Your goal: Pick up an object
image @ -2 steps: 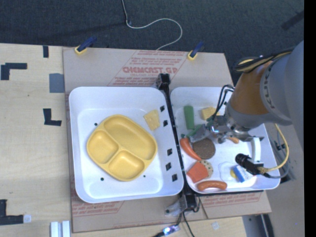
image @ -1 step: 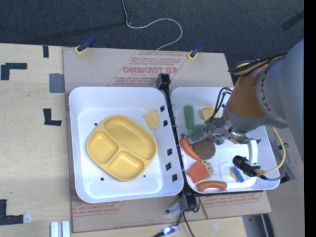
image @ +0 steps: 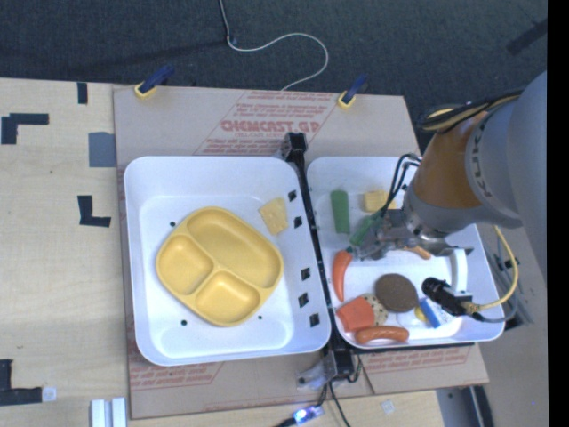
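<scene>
The light over my table (image: 53, 238) is even and fairly bright, coming from above. Both white bins (image: 147, 238) glow almost washed out, with soft grey shading along their inner walls. The yellow tray (image: 218, 265) casts only a faint shadow. My arm (image: 471, 172) looks soft and slightly blurred, closest to the lens. The dark floor at the top is grainy

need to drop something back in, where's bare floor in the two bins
Left bin: bare white along its left wall beside the yellow divided plate, and the near right corner below the plate. Right bin: crowded, with the carrot, brown disc, sausage and pincer packed together.
</scene>
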You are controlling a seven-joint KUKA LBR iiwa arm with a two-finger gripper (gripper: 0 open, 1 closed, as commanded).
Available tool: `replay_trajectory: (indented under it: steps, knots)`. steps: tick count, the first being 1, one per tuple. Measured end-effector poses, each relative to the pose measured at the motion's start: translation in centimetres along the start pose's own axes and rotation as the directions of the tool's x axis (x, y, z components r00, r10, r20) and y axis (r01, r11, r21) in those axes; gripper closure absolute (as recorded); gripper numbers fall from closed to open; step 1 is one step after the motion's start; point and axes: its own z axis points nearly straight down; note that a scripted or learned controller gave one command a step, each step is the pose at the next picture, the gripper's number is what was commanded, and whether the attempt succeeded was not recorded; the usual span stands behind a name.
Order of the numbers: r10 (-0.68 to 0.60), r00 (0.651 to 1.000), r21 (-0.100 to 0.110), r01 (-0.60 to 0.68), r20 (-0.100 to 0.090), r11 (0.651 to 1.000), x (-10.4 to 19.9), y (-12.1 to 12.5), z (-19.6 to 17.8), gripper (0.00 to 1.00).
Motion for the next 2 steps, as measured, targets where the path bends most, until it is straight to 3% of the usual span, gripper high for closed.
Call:
replay_trajectory:
  steps: [2]
  knots:
    - [-0.001,1.000,-0.004,0.001,0.000,1.000,0.0,0.0,-10.4,1.00]
